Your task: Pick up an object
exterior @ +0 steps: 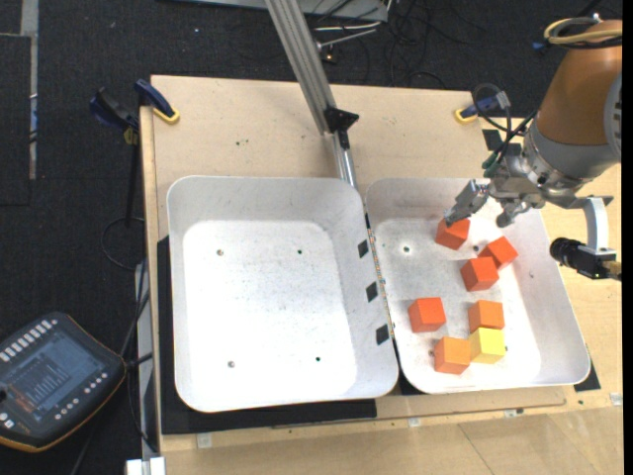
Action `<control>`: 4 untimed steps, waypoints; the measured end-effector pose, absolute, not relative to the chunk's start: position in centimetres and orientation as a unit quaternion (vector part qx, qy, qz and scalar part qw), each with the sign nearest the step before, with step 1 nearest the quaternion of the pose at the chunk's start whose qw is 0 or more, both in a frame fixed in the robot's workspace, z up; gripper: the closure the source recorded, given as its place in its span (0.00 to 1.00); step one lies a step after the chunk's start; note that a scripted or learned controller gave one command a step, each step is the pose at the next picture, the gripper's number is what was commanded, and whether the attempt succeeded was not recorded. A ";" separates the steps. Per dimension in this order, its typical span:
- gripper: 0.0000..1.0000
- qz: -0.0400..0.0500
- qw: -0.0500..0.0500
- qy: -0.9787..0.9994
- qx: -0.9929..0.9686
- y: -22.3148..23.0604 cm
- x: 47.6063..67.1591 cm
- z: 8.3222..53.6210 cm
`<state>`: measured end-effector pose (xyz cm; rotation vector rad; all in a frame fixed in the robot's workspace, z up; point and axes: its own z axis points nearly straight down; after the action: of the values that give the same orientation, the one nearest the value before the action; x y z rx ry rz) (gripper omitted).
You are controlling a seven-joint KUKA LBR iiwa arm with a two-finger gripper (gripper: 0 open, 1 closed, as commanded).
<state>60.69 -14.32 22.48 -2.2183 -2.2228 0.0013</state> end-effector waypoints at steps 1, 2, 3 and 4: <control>0.00 0.000 0.001 -0.708 -0.707 -14.3 60.7 22.5; 0.00 0.001 0.001 -0.708 -0.706 -13.7 60.9 17.9; 0.00 0.002 0.002 -0.707 -0.707 -14.0 60.3 11.7; 0.00 0.001 0.001 -0.707 -0.707 -14.0 60.2 9.4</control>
<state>60.23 -13.99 9.37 -2.2200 -2.2202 0.0032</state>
